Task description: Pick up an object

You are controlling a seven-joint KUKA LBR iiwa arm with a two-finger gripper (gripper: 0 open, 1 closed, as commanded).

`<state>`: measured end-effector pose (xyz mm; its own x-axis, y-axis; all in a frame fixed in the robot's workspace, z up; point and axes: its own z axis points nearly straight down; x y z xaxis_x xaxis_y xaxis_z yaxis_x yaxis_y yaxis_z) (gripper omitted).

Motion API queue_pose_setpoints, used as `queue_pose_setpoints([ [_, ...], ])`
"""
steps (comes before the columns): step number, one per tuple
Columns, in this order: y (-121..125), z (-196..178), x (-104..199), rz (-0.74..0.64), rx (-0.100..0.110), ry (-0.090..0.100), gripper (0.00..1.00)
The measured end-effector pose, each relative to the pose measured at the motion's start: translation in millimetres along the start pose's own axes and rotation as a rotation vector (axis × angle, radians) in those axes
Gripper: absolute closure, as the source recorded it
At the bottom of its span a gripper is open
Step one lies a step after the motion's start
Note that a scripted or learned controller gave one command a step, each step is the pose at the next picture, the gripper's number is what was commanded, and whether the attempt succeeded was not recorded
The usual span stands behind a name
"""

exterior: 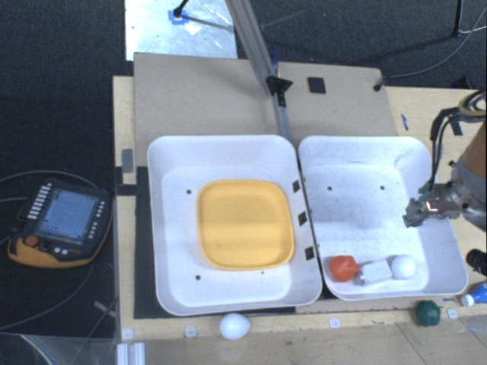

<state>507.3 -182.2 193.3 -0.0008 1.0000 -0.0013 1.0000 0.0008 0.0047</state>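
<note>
A yellow square plate (245,223) lies in the left bin (171,166). In the right bin (358,158), near its front edge, sit a red-orange ball (342,268), a small white block (374,271) and a white ball (403,265) in a row. My gripper (418,211) hangs at the right bin's right side, above and to the right of that row, apart from all three objects. Nothing shows between its tips.
A white egg-shaped object (234,325) lies on the bench in front of the left bin. A dark green ball (428,312) and a blue-tipped item (475,296) lie at the front right. A teach pendant (59,220) sits at the far left.
</note>
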Motion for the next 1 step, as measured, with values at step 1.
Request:
queue_pose_setpoints([
  [1, 1.3, -52.2, -0.2, 0.000, 0.000, 0.000, 1.00],
])
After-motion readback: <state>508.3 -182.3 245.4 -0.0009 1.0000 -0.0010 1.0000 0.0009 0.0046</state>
